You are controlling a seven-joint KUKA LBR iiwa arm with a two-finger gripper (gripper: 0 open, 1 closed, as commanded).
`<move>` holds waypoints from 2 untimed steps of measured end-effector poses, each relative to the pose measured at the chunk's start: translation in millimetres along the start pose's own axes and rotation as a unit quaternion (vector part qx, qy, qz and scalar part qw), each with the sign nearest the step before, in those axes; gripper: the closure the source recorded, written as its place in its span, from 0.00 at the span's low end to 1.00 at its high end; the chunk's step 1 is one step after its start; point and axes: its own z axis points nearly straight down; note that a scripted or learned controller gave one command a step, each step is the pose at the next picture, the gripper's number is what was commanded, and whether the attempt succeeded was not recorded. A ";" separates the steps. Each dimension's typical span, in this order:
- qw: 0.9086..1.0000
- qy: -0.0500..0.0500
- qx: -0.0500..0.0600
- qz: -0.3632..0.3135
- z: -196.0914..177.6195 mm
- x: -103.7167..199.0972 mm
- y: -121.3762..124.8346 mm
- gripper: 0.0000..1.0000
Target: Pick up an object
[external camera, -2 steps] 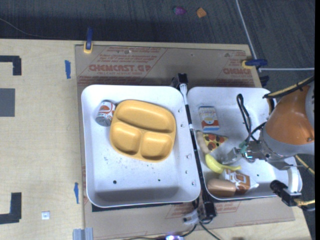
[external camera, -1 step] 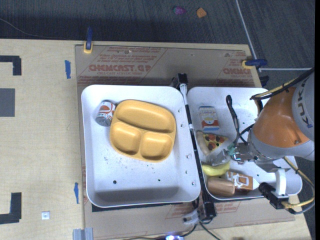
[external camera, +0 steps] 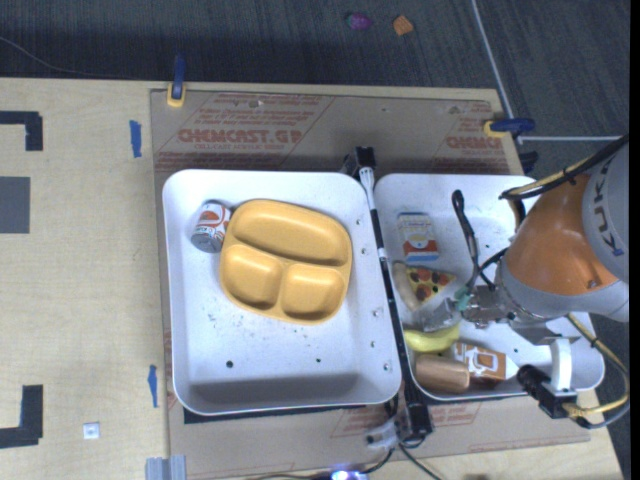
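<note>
The right bin holds a small white carton with an orange and blue label, a clear packet with red pieces, a yellow banana and a brown bottle with a white and orange label. My gripper is low in this bin. It sits just above the banana and beside the clear packet, under the orange wrist band. In the left bin a yellow divided tray lies next to a crushed can.
A black cable loops up from the wrist over the right bin. The ridge between the two bins runs just left of the objects. Clamps hold the cardboard sheet under the bins.
</note>
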 end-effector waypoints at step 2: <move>1.000 0.005 0.009 -0.003 -96.0 113.9 51.3 1.00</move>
